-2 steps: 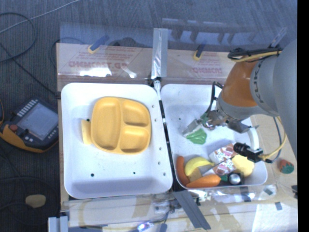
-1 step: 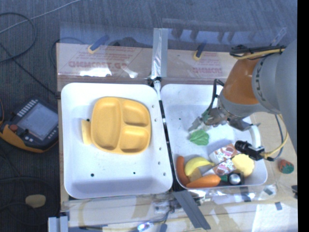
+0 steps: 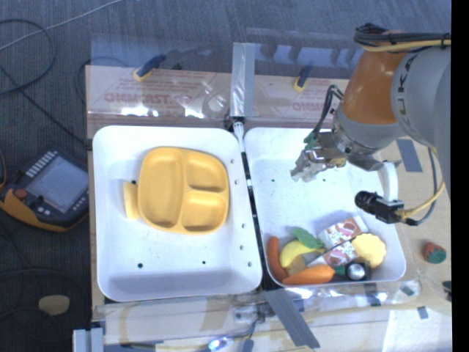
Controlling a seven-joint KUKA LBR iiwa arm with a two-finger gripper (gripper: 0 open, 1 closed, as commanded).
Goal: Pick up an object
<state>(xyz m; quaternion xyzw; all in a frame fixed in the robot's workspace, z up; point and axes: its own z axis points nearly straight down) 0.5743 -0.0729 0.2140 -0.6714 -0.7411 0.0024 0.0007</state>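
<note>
- Grey carpet surrounded the bench (image 3: 102, 86), which bore two white bins side by side; a pendant (image 3: 45, 189) lay on the floor at the camera's left.
- Left bin (image 3: 117, 270): held a yellow divided tray (image 3: 182, 189), set near the middle.
- Right bin (image 3: 282, 196): its contents were crowded into the near corner, probably because the bin tilted or earlier passes pushed them there.
- Contents (toy food, as far as could be judged): two carrots (image 3: 308, 275), a banana (image 3: 293, 252) with a green leaf, a lemon (image 3: 370, 248), red-and-white packets (image 3: 341, 233) and a small dark ball (image 3: 355, 271).
- Gripper (image 3: 306, 166): hovered over the bare far half of the right bin, well apart from the pile. Nothing was visible between its fingers; how far they were parted could not be told.
- Judgement: no object had yet been picked; the arm would need to travel toward the near corner, where tight packing could make a clean grasp difficult.
</note>
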